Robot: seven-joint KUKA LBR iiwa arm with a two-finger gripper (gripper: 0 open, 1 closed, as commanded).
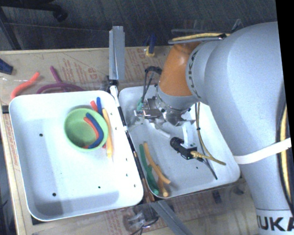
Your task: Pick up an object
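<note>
Arm blocks the right bin's far side

The grey arm (241, 109) covers much of the right bin (222, 171), hiding its right rim and back corner. The hand (151, 111) is a dark tangle beneath the wrist, its tips too small to make out. In the green bowl (85, 129), the coloured pieces overlap and can't be separated. The office chair (29, 9) is cut by the top edge.

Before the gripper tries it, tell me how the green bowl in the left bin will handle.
The green bowl looks like thin plastic, so probably light. Its round rim may slip from a two-finger pinch. The sticks lying in and across it would likely spill if it tilts.
</note>
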